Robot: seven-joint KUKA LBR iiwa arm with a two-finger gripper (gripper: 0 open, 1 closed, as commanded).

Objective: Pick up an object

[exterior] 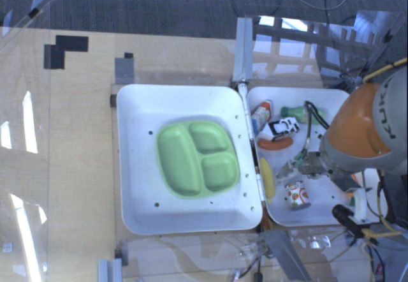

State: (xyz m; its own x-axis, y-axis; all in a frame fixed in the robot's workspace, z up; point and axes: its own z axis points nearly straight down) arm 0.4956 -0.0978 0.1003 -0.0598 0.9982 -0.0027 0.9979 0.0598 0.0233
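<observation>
In the right bin [331,214], small things lie scattered: a yellow banana-like piece [268,178] along the left wall, a small red-and-white can [296,194] just beside it toward the front, a red sausage [275,143] further back, a black-and-white toy [282,126] just behind that, a green bottle [294,112] and a red-capped tube [260,115] near the back wall. The claw [305,164] hangs low over the middle of this bin, between the sausage and the can; whether it is released or clenched I cannot tell. Behind it rises the grey arm [360,159] with its orange band [360,124]. The left bin [137,147] carries a green plate [197,158] with 3 compartments. Both bins sit side by side on the wooden tabletop [64,166]
</observation>
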